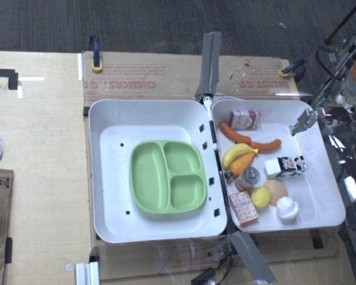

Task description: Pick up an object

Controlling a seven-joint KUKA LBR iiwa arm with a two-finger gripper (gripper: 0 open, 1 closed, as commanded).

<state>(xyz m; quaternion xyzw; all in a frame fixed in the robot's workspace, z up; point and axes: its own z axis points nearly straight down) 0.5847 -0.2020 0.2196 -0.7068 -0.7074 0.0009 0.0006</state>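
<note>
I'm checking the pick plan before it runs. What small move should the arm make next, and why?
Probably move the gripper left and down over the right bin. It sits at that bin's upper right rim, above the toys, with nothing between its fingers; the milk carton lies closest and apart from the pile.

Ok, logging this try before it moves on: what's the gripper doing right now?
Gripper: at the right bin's right rim, nothing between its fingers; open or shut cannot be told.
</note>
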